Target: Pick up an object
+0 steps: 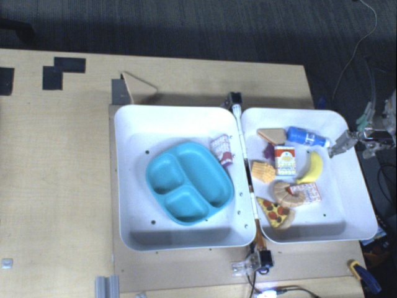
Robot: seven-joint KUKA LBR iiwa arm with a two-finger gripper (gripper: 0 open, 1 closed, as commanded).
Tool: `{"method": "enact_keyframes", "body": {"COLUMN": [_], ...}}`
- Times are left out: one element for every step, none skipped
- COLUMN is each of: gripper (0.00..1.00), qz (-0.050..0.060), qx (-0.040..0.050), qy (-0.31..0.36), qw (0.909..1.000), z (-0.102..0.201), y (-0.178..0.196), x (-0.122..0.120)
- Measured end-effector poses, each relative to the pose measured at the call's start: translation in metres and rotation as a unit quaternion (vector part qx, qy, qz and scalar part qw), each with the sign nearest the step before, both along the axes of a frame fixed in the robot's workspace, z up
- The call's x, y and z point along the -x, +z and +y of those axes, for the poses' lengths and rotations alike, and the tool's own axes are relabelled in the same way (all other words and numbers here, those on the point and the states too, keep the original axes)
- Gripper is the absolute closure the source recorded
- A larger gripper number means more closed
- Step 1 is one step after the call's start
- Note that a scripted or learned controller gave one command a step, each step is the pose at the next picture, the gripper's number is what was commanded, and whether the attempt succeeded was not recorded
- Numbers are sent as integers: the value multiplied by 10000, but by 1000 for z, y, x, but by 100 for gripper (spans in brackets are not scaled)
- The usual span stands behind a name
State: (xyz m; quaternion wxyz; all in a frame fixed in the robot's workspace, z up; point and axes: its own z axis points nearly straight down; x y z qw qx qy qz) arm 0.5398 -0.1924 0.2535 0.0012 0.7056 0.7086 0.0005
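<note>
Camera view: grey gripper (345, 143) at right edge of right bin (347, 225), poised near that bin's upper right rim; arm itself largely cut off at frame edge, a bit of hardware behind it. Jaw state not readable at this size, so cannot tell whether open or closed; nothing seen held. Nearest candidate: blue bottle (306, 136), lying flat just to image-left of gripper, long axis running roughly left-right, slightly tilted down toward gripper, near end apart from it. Yellow banana (312, 168) below and left of gripper, curved, standing roughly up-down in frame. Red-and-white small box (285, 160) between bottle and banana, left of both. Further left and lower: corn cob (263, 171), round bread-like piece (289, 194), pizza slice (275, 212) near bin's lower left. Left bin (133, 228) holds teal divided plate (188, 182), well apart from gripper, across centre divider. Judgement: pick not yet begun; bottle the shortest reach, calling for short move image-left and a descent, jaws best set across its short axis. Risk: round bottle rolling away.
</note>
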Motion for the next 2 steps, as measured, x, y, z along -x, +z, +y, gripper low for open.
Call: {"method": "enact_keyframes", "body": {"gripper": [0,100], "qz": [-4,-21], "qx": [-4,-1], "qy": [0,2], "qw": [10000,10000], "z": [-13,-13], "y": [-161,-150], "x": [-4,-5]}}
